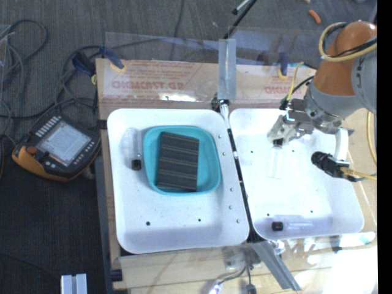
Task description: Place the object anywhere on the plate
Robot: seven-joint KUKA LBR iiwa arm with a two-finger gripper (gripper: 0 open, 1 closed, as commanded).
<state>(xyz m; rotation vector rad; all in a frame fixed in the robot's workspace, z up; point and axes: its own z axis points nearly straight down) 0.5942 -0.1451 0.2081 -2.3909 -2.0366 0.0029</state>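
- Item: my gripper. It hangs over the right bin, near that bin's far-left corner. My fingers look spread, with nothing between them.
- Item: dark ribbed block, which I take to be the task's thing. It lies flat on the teal plate, roughly centred, with its long sides running from far edge to near edge.
- Item: the teal plate sits in the left bin, towards the far edge, with a bare white floor on the near side.
- Item: clear lump and small black piece. Both are on the left bin's floor, just beside the plate's left rim and off the plate.
- Item: small black bit, at the right bin's near edge and well apart from me.
- Judgement: the block already rests on the plate, so the placing looks done. What is left to me is clearing off.
- Method: rise straight up before any sideways travel, stay on the right bin's side of the shared wall, and leave the plate alone.
- Risk: a low sweep leftward could clip the wall or nudge the plate's rim and slide the block off.
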